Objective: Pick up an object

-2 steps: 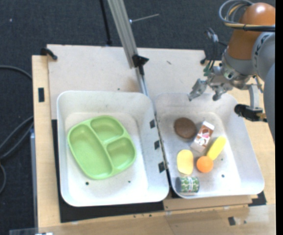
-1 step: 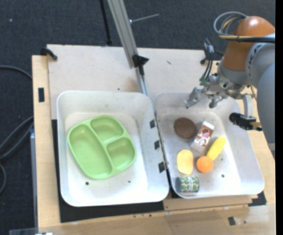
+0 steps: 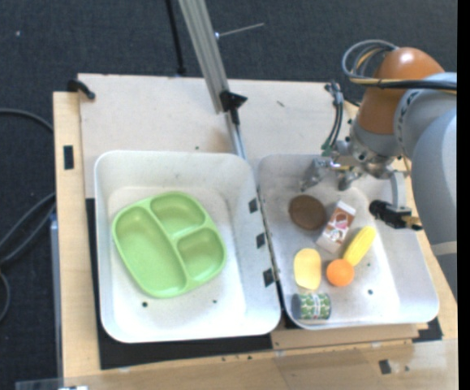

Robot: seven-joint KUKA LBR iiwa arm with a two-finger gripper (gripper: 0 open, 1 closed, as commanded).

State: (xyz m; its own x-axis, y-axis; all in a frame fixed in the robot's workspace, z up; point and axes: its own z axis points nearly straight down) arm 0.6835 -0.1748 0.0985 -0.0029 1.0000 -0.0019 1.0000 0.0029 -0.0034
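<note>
The right bin [image 3: 405,287] holds several small items. A brown round object [image 3: 307,212] lies near its back left. Beside it sit a small white and red carton [image 3: 337,223], a yellow oblong piece [image 3: 360,244], an orange ball [image 3: 340,274], a pale yellow lump [image 3: 307,268] and a green patterned can [image 3: 312,305] on its side at the front rim. My gripper [image 3: 330,177] hangs at the back of this bin, just behind the brown object and the carton. Its fingers are spread open with nothing between them.
The left bin [image 3: 113,315] holds a green three-section plate [image 3: 168,242]. A slanted metal pole [image 3: 210,55] rises from behind the bins. The grey arm with its orange band [image 3: 405,67] fills the right side above the right bin.
</note>
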